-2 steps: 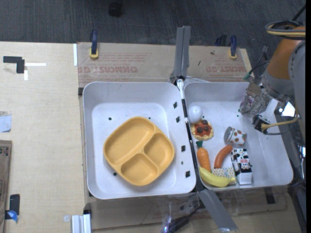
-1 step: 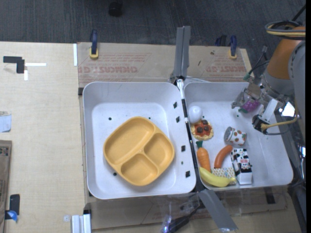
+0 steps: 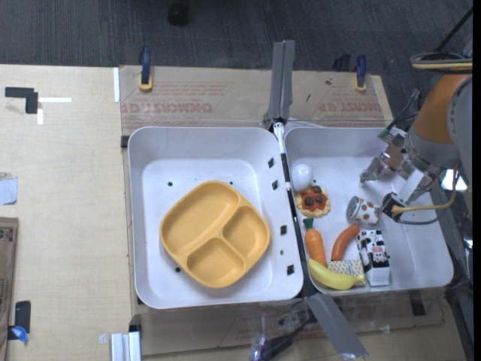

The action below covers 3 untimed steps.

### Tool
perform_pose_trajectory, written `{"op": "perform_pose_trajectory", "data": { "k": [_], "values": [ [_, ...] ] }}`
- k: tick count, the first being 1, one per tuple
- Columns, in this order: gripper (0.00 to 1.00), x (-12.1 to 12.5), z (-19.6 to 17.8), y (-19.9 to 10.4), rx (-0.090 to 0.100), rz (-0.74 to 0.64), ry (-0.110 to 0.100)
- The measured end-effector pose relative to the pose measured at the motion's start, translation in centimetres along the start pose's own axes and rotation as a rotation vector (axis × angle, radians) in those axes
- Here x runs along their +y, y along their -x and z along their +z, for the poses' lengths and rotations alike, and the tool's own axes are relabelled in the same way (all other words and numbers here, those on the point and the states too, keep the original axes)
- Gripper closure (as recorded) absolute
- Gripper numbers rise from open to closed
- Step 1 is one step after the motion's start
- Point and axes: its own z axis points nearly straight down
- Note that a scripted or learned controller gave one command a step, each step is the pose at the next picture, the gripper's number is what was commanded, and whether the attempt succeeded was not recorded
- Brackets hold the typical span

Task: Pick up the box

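Tool state unclear, well above-right of box. Risk: crowding hot dog and banana foul grasp.

I'm looking down on what reads as a robotics lab. The pale wood worktop carries two white bins clamped over cardboard sheeting with blue clamps. Dark carpet lies beyond, a grey and orange arm reaches in, and the right bin holds what seem toy foods.
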Motion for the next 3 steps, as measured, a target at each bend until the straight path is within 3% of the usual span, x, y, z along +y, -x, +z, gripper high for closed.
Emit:
{"op": "perform_pose_trajectory", "data": {
  "k": [1, 2, 3],
  "values": [
    [0.0, -0.9, -5.5, -2.4, 0.002, 0.125, 0.004],
    [0.0, -3.2, -5.9, -1.6, 0.0, 0.298, 0.0],
    [0.0, -1.1, -19.8, -0.9, 0.001, 0.496, 0.002]
  ]
}}
